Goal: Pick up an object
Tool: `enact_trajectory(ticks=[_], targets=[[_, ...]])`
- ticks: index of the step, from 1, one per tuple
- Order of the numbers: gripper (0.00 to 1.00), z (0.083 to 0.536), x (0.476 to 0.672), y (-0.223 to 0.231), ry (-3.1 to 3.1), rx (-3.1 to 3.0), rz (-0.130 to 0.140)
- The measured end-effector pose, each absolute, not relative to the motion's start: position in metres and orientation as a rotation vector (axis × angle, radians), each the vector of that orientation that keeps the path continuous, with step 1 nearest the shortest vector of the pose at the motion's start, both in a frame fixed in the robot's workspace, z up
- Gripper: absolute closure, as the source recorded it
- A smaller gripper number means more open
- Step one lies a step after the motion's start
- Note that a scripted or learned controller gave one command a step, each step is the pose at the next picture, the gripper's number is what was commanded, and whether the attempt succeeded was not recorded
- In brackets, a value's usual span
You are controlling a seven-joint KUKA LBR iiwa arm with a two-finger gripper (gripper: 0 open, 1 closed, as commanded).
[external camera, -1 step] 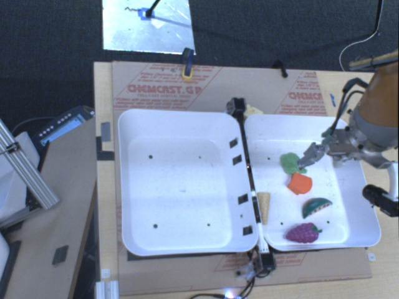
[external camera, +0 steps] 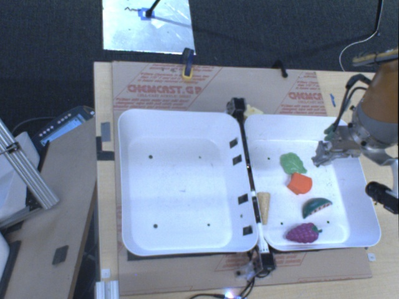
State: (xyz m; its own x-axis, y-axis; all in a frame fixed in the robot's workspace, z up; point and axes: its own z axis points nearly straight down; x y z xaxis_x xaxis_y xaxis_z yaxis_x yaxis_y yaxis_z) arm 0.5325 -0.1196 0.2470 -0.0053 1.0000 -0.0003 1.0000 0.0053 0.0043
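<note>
The right bin [external camera: 274, 129] holds several toy foods: a green leafy piece [external camera: 292, 163], an orange-red piece [external camera: 300, 184] just below it, a watermelon slice [external camera: 316, 207], a purple grape bunch [external camera: 303, 232] and a tan cone [external camera: 264, 205] at the bin's left wall. My gripper [external camera: 325, 152] hangs over the right bin's upper right part, to the right of the green piece and apart from it. Nothing shows between its fingers.
The left bin [external camera: 181, 179] lies beside the right one, joined by a black clipped divider [external camera: 244, 167]. A yellow clamp [external camera: 187, 72] sits at the board's back edge. The grey arm [external camera: 380, 117] with its orange band comes in from the right.
</note>
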Motion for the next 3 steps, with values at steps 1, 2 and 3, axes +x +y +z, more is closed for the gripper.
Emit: enact_trajectory(ticks=[1,2,3], targets=[[1.0,0.116,0.489,-0.092,2.232,2.226,-0.008],[1.0,0.345,0.499,-0.056,2.221,2.201,0.022],[1.0,0.506,0.534,-0.013,2.221,2.2,0.025]])
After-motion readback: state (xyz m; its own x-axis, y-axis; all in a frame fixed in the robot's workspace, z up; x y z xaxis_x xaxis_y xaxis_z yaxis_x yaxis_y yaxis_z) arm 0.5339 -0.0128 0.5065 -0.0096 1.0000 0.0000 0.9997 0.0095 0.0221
